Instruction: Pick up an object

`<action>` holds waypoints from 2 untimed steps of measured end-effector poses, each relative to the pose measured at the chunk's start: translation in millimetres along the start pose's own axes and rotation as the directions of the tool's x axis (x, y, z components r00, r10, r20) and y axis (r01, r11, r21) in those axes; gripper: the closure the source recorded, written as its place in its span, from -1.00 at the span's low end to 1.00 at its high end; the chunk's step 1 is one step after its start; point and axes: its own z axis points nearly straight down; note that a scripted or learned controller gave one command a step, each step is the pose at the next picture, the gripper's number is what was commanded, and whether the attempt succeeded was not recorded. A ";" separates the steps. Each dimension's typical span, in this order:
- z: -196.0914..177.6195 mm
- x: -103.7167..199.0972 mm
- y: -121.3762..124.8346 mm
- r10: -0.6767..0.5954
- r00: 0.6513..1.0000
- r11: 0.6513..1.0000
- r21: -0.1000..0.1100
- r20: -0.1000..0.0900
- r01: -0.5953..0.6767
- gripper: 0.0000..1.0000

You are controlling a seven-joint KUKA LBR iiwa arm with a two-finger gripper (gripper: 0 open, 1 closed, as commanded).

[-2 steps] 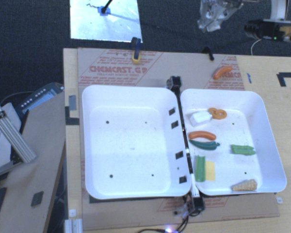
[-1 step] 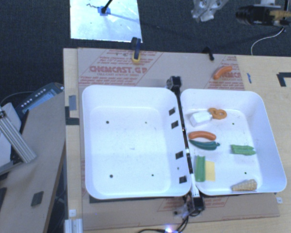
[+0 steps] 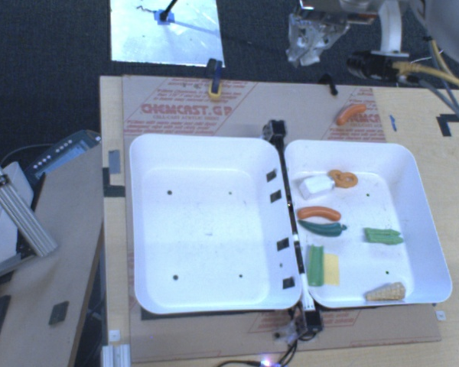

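Toys are lying scattered in the right-hand bin (image 3: 421, 205), all small play-food pieces: a white block (image 3: 316, 184) sitting just beside an orange pretzel-shaped piece (image 3: 343, 179) near the far wall, an orange sausage (image 3: 319, 213) lying touching or just above a dark green pepper-like piece (image 3: 322, 228), a lighter green leafy piece (image 3: 383, 236) resting well apart to their right, a green strip (image 3: 315, 265) lying against a pale yellow square (image 3: 331, 268) near the dividing edge, and a tan waffle cone (image 3: 387, 291) lying on its side by the near wall. The left-hand bin (image 3: 149, 205) is showing bare white floor. Another orange sausage-like toy (image 3: 351, 114) is sitting outside the bins on the cardboard sheet (image 3: 183, 109) that is covering the desk (image 3: 111, 243). The tool (image 3: 306, 48) is hanging high beyond the far edge of the desk, well apart from every toy, with nothing between it and the bins; it is too blurred to tell how it is set. A yellow-and-blue clip (image 3: 214, 82) is standing at the sheet's far edge, and a shiny square plate (image 3: 164, 21) is lying on the dark floor behind.
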 end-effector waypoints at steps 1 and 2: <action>-55.1 -18.2 -0.1 0.001 1.000 1.000 -0.012 -0.001 -0.001 1.00; -71.7 -8.6 -0.1 -0.003 1.000 1.000 -0.009 -0.001 0.003 1.00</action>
